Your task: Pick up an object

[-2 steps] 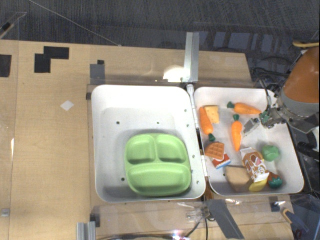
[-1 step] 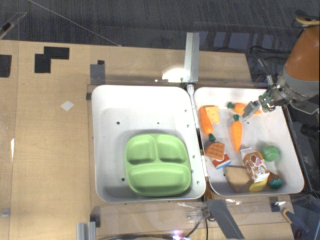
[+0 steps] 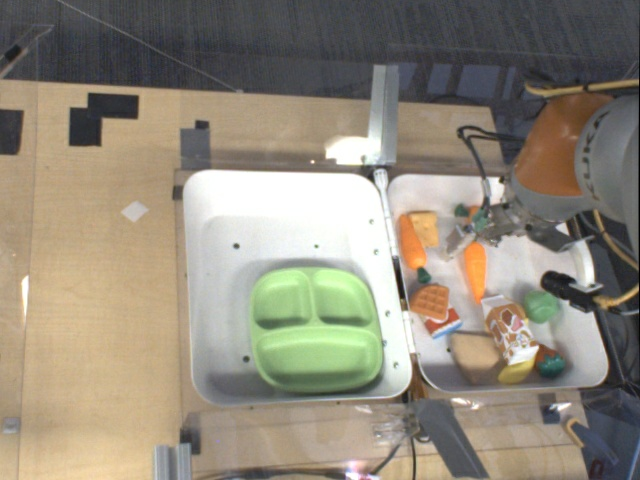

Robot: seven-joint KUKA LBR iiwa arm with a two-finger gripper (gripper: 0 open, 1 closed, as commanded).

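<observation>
Hovering pincer (image 3: pixel 480 224), grip state unclear; carrot (image 3: pixel 474 269) just below it, apart.

Pale wooden bench top (image 3: pixel 90 298) with black square markings (image 3: pixel 100 116), dark grey carpet floor (image 3: pixel 250 18) beyond, bright overhead glare

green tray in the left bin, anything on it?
Empty. The green tray lies flat in the left bin; all three compartments show bare green.
</observation>
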